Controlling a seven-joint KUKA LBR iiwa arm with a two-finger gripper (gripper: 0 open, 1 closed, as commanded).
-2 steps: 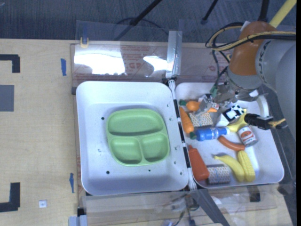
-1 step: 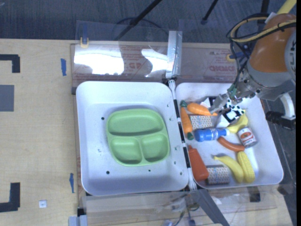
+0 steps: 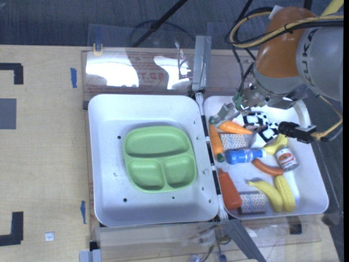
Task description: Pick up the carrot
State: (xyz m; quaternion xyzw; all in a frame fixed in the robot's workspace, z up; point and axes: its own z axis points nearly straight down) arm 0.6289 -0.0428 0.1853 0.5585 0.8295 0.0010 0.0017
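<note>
In the right bin (image 3: 319, 187), an orange tapered carrot (image 3: 235, 127) lies near the far left corner, with its thick end toward the gripper. My gripper (image 3: 228, 111) hangs just above and to the left of that end, close to the bin's far wall. I cannot see anything held in it. A second long orange piece with a green end (image 3: 216, 141) lies along the bin's left wall, right below the gripper.
The right bin also holds a blue bottle (image 3: 243, 156), a red sausage (image 3: 267, 168), a banana (image 3: 267, 190), corn (image 3: 287, 192), a small can (image 3: 286, 159), a red piece (image 3: 229, 191) and a lying can (image 3: 254, 202). The left bin (image 3: 103, 119) holds a green divided tray (image 3: 160, 157).
</note>
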